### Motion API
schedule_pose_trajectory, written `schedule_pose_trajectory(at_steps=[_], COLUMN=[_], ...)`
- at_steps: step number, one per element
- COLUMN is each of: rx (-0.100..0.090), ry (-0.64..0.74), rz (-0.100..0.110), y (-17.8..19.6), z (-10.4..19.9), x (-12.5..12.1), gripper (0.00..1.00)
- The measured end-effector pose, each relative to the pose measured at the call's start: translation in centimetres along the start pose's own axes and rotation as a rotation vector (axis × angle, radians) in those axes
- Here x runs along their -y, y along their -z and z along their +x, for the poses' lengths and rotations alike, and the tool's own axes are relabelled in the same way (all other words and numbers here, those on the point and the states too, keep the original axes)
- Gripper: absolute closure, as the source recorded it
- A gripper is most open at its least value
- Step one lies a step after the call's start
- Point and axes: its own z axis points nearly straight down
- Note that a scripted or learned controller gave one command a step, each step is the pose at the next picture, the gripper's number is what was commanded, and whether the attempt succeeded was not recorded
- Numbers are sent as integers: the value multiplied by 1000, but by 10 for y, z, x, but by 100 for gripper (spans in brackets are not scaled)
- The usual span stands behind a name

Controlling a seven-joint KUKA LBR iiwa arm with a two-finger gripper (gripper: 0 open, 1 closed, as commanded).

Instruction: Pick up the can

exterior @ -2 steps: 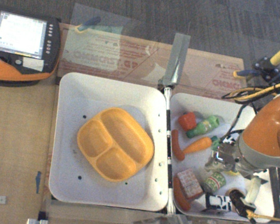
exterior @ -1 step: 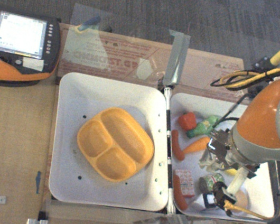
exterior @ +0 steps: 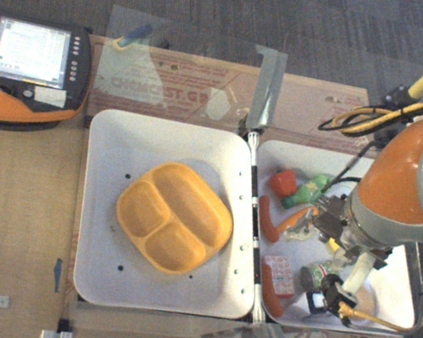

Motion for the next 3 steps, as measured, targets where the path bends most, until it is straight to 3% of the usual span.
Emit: schedule_pose_trajectory(at_steps=[1,2,3], rx=[-7,-1,-2], ry=[-270,-343,-340], rz=[-8,-2,-3], y=[-68,-98,-87], z=[-42,-8,-6], x=[-11,-96,-96], gripper=[0,0,100])
